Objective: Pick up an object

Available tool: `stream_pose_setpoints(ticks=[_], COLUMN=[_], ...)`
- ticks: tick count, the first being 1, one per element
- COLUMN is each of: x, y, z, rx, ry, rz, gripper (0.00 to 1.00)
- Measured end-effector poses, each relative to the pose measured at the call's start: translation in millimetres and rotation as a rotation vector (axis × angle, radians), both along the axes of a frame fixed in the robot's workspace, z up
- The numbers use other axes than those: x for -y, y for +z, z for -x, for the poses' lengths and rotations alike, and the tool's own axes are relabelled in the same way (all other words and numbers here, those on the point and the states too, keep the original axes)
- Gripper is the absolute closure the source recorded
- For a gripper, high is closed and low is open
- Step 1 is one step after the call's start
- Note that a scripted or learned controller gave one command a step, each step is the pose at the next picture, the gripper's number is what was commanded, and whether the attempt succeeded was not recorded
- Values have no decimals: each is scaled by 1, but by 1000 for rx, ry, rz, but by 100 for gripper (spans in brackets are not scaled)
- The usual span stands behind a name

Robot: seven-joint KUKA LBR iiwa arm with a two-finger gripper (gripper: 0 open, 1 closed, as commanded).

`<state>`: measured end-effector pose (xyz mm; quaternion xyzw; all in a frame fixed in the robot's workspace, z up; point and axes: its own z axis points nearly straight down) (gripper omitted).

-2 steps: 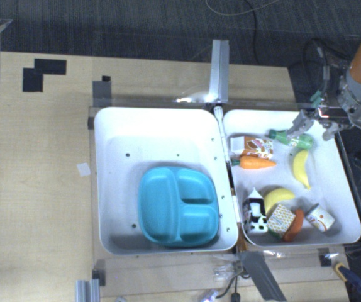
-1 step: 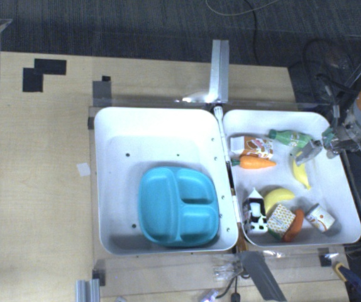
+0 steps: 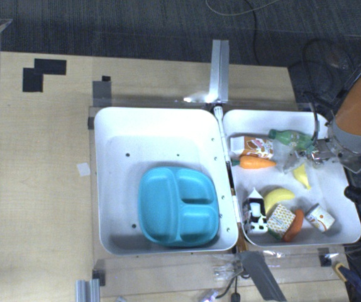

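Biggest risk: clutter in the right bin (image 3: 354, 231); items are packed touching each other, so a neighbour could be clipped or two things dragged together; a grasp on a rounded or slick item could slip out. Second risk: the gripper (image 3: 319, 151) is sited at the far right of that bin, among a green bottle (image 3: 288, 137) and clear wrapping; jaw state cannot be told from this view, and nothing is seen between them, so no hold is assumed. Third: the bin wall is close to the arm (image 3: 360, 115), so a collision is possible on a low approach.

Containers, largest first: left bin (image 3: 121, 137) is occupied by one blue divided tray (image 3: 178, 205), set near and right of centre. Right bin holds the candidate objects: a printed packet (image 3: 257, 146) and a carrot (image 3: 256, 163) at far left; a small banana (image 3: 301, 176) mid-bin; a yellow lemon-like item (image 3: 278, 197); a black-and-white carton (image 3: 255, 214) at near left; a patterned box (image 3: 280, 219) against a red-orange piece (image 3: 295, 226); a small white cup (image 3: 319, 219) near right.
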<state>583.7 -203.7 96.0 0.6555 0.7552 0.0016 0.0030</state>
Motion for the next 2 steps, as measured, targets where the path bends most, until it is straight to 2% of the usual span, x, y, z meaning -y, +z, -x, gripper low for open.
stream_pose_setpoints(ticks=[1,2], x=[0,-86], y=[12,86], z=[-2,-14], rx=[6,0], ry=[3,11], rz=[1,-1], gripper=[100,100])
